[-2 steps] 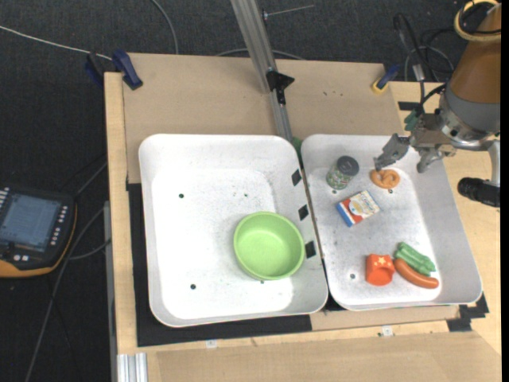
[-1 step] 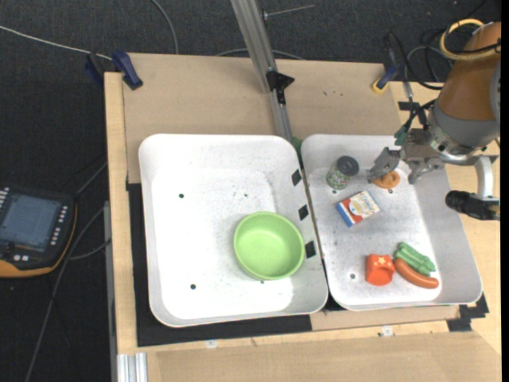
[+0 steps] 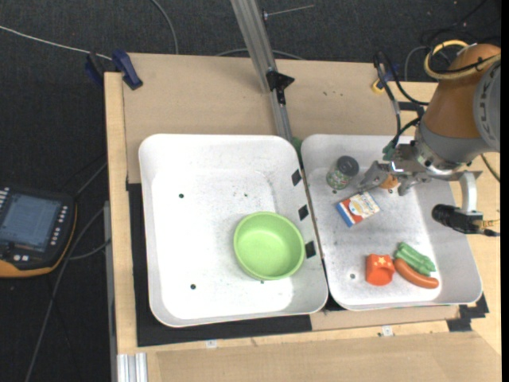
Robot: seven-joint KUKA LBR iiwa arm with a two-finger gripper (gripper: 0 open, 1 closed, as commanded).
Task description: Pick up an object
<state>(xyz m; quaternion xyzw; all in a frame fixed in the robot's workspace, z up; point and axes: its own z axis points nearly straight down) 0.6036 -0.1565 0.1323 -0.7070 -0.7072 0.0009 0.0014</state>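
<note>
gripper [image 3: 391, 173] hangs low over my right shallow white plastic bin [image 3: 457, 289]; i cannot tell its state. nearest lie the small red-and-white printed carton [image 3: 357, 208] and round grey jar [image 3: 344, 171]; crowding could spoil my grasp.

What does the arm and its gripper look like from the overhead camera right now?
The arm has an orange-brown rounded segment above a grey wrist section. Dark cables run along it, with a yellowish loop near the top. The gripper is grey metal with small silvery parts, and a white bracket hangs on the wrist's right side.
</note>
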